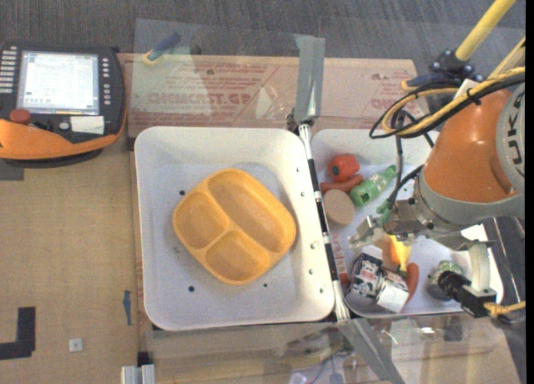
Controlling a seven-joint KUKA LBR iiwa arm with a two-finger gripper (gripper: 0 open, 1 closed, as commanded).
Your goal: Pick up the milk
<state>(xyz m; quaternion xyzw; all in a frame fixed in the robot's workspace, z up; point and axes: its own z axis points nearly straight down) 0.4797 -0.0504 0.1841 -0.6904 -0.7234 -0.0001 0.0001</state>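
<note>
The milk (374, 278) is a small white carton with dark print. It lies on its side near the front left corner of the right bin (492, 267). My gripper (389, 225) hangs over the middle of that bin, just behind the carton and a little above it. The grey wrist and the orange band (474, 150) cover the bin's right part. Nothing shows as held.
Around the milk lie a carrot (411, 277), a yellow piece (397, 251), a tan disc (339, 205), a green bottle (372, 186) and a red vegetable (342, 165). The left bin (158, 207) holds an orange divided plate (234, 224). A teach pendant (58, 103) rests at far left.
</note>
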